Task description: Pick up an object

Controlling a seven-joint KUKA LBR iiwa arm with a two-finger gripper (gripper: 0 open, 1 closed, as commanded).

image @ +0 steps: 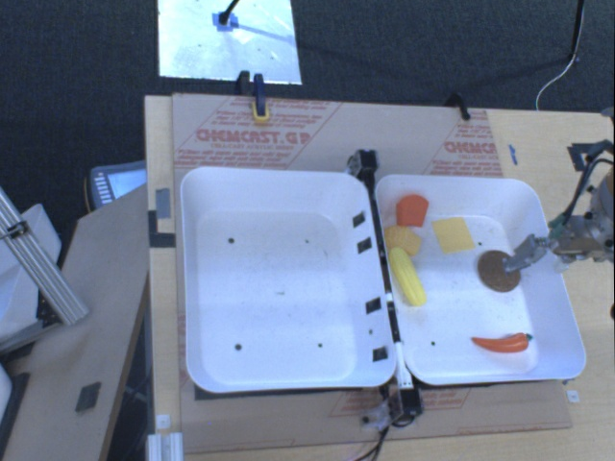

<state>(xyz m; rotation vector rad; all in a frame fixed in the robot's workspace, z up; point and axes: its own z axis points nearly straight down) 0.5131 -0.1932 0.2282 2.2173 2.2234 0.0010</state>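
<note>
The flat brown disc [497, 271] lies near the right wall of the right bin [562, 353]. It sits so low that the claw [522, 255] could slide off it and come up with nothing. The claw is right over the disc's edge, maybe touching. I cannot tell how it is set. A yellow square [453, 234] lies nearby.

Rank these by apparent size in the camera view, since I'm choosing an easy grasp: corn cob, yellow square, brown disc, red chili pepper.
1. corn cob, the longest.
2. red chili pepper, long but thin.
3. yellow square and brown disc: too alike to rank, and the tool overlaps the disc's edge.
</note>
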